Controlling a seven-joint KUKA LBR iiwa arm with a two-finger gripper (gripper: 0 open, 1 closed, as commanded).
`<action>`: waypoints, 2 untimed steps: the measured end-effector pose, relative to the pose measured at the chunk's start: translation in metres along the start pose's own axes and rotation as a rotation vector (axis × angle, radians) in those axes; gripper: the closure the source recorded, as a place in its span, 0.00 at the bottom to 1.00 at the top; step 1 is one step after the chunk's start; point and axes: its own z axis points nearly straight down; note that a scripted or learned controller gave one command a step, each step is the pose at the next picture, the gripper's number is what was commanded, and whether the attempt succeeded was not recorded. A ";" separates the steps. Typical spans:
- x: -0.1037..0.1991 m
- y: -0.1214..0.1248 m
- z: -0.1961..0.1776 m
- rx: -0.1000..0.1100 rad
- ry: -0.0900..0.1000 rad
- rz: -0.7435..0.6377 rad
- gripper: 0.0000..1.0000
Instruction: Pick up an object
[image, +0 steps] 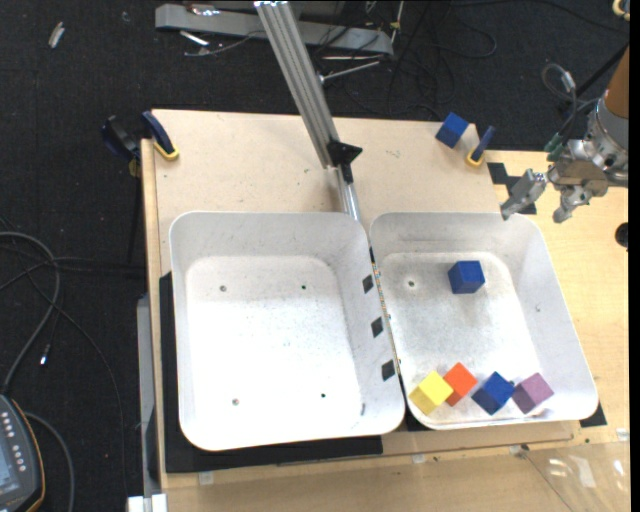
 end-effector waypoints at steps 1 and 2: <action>0.006 -0.013 0.157 0.008 0.003 0.003 0.00; 0.044 -0.017 0.190 -0.006 -0.003 -0.001 0.00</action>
